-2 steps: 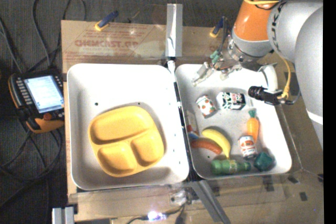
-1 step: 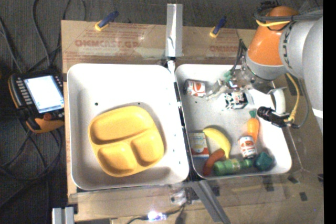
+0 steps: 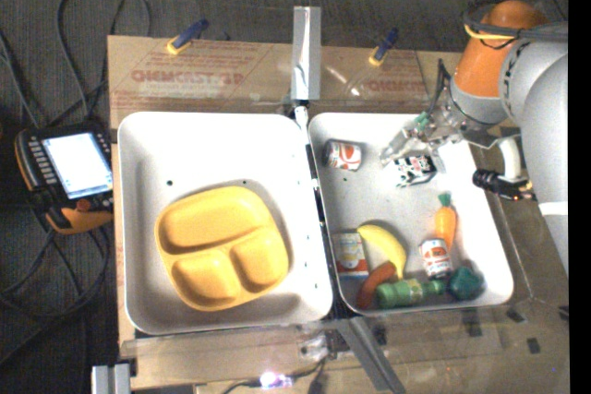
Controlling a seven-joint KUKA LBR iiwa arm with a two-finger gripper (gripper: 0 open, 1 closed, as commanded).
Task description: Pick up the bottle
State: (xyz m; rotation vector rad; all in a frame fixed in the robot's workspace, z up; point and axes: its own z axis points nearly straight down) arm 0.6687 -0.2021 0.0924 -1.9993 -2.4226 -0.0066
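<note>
- Take the right bin [image 3: 506, 286] as your landmark; the left bin [image 3: 138, 198] beside it holds a yellow tray [image 3: 224, 244].
- You'll find the bottle [image 3: 409, 292], green, lying on its side against the right bin's near wall, between a red sausage [image 3: 377, 282] and a teal lump [image 3: 465, 281].
- Just behind the bottle stands a small jar [image 3: 436, 258], with a carrot [image 3: 446, 221] beyond it and a banana [image 3: 385, 245] to the jar's left.
- Your gripper [image 3: 413, 140] sits at the right bin's far end, well apart from the bottle, right over a black-and-white carton [image 3: 415, 167].
- You cannot tell from here how wide its grip is, or whether it touches the carton.
- A red can [image 3: 344, 155] lies at the right bin's far left corner, near the gripper.
</note>
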